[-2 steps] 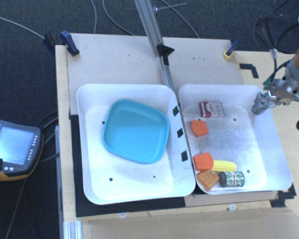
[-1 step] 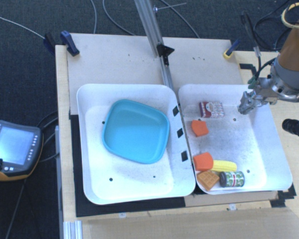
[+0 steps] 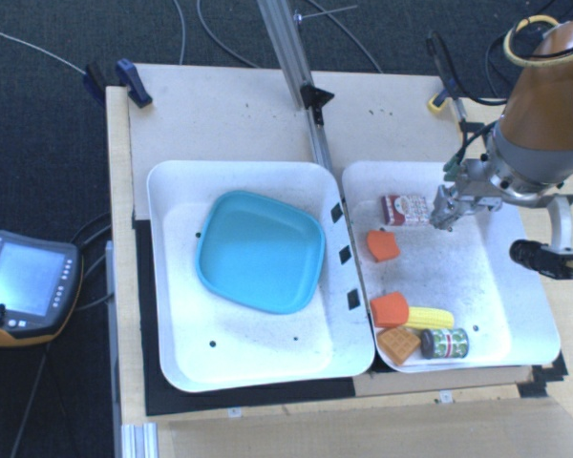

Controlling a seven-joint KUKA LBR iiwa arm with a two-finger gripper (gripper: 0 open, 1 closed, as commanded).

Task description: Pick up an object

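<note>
Carton (image 3: 404, 210) just left of gripper (image 3: 443, 219)

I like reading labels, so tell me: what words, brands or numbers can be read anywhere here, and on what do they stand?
None can be read for certain.
Red and white carton in the right bin: printed, but too blurred to read.
Small can with a green label near the front of that bin: print too small to read.
Handheld control screen at the left: lit, but its content is too blurred to read.
</note>
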